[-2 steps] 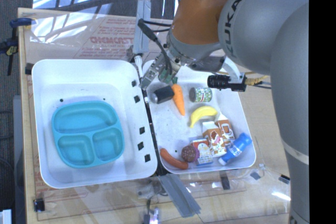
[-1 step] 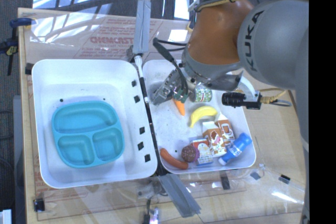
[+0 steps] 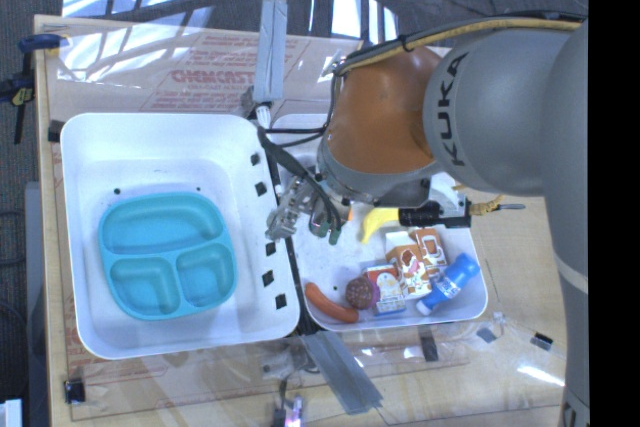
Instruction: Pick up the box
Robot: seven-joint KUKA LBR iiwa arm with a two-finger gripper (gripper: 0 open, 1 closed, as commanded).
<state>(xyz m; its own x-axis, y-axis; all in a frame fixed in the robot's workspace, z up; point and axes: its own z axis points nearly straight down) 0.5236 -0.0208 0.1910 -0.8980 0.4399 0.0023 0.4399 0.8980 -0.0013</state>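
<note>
One printed orange-and-white box (image 3: 413, 258).

My arm (image 3: 500, 105) is grey with an orange band and black lettering. Both bins (image 3: 80, 215) are white; the left one holds a turquoise divided tray (image 3: 165, 253). In the right bin: a box (image 3: 415, 260) printed in white, orange and brown, a blue bottle (image 3: 447, 283) with white cap, a yellow banana (image 3: 378, 220), a red-orange sausage (image 3: 330, 304), a dark brown round piece (image 3: 359, 292).
</note>
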